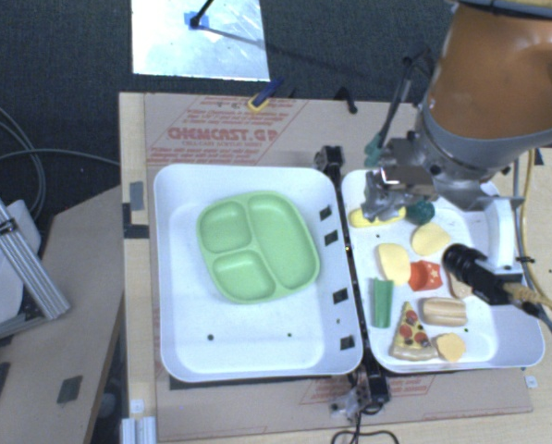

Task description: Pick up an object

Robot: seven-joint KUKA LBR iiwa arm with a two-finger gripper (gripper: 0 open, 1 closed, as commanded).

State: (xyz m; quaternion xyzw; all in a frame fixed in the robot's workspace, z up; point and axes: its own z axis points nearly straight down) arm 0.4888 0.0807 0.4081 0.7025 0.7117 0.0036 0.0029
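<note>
My gripper hangs low over the far left corner of the right bin, right above a yellow banana-shaped toy. A teal piece lies just to its right. Nearer the camera in the same bin lie a pale yellow piece, a yellow-orange piece, a red piece, a green stick, a hot dog, a pizza slice and a small yellow round. Whether the gripper touches the banana toy is hidden by its own body.
The left bin holds a light green divided plate. A black-clipped divider runs between the bins. The arm's orange and grey body looms over the right bin's far side. Cardboard lies under both bins.
</note>
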